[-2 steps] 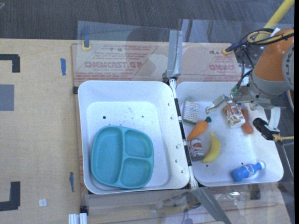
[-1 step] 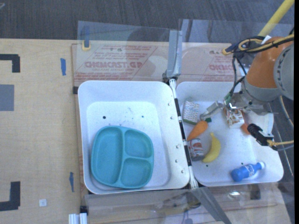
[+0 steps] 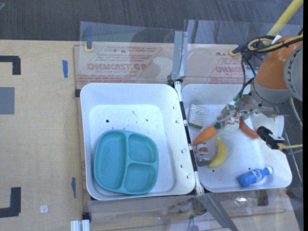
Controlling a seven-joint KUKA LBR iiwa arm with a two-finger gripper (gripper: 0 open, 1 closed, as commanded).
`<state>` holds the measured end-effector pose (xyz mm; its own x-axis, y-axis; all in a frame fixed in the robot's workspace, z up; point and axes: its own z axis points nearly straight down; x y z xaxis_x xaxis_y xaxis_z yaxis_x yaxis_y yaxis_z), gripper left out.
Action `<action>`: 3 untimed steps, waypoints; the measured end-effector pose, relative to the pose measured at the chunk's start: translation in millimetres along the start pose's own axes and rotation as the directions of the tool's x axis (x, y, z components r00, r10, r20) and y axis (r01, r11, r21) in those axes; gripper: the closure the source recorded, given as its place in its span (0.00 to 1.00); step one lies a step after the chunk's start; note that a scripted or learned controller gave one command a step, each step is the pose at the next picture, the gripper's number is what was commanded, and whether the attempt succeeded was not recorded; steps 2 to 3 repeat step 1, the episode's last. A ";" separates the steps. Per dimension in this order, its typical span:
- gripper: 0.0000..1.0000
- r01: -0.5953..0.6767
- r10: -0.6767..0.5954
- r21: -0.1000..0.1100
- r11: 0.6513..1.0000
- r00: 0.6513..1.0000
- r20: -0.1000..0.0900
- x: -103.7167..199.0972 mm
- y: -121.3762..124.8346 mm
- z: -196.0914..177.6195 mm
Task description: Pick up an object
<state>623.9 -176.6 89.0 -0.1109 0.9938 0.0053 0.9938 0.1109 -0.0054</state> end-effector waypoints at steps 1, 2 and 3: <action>1.00 -0.110 0.110 -0.002 0.994 0.994 0.006 51.9 7.6 -121.8; 1.00 -0.110 0.110 -0.002 0.994 0.994 0.006 51.9 7.6 -121.8; 1.00 -0.110 0.110 -0.002 0.994 0.994 0.006 51.9 7.6 -121.8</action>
